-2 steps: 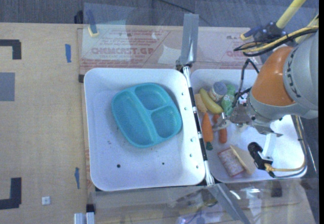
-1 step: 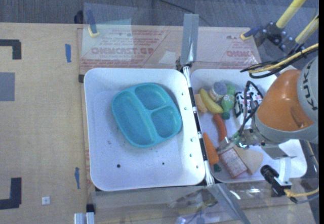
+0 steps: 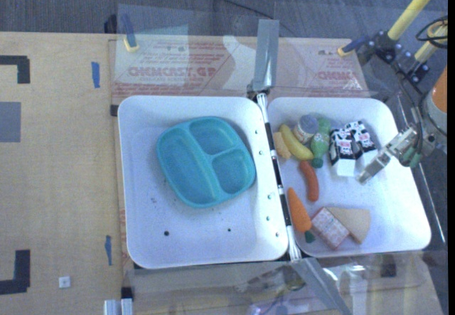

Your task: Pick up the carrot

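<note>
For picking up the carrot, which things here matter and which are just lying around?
Belongs to the job:
carrot, right bin, gripper

Just lying about:
blue divided plate, left bin, banana, sausage, black-and-white carton, wedge, pink block
</note>
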You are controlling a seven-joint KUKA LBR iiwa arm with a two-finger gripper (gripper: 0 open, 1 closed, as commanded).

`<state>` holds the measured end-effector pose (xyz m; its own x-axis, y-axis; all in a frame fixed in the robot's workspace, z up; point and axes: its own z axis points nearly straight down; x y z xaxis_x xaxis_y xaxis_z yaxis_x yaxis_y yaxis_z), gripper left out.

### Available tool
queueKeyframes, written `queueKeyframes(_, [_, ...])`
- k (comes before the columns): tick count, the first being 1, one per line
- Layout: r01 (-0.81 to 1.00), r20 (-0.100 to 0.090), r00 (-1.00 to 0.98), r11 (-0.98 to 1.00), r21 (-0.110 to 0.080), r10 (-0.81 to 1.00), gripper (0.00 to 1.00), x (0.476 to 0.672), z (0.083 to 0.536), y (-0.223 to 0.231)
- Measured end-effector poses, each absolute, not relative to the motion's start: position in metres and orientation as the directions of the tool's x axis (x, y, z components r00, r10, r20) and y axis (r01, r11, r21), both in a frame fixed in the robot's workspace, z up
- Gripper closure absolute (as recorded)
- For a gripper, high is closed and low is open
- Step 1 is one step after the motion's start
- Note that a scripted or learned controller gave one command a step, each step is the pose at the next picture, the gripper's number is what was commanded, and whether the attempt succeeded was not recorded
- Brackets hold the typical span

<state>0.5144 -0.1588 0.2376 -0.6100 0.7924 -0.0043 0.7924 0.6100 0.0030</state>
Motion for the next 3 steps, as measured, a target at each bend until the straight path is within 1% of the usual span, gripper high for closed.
queueKeyframes(1, [0.771,-0.004,-0.637,0.637,0.003,0.771,0.0,0.491,0.11,-0.097])
queueKeyframes(2, [0.807,-0.012,-0.591,0.591,0.009,0.807,0.0,0.508,0.091,-0.106])
queueKeyframes(3, [0.653,-0.013,-0.758,0.758,0.007,0.653,0.0,0.598,0.09,-0.12])
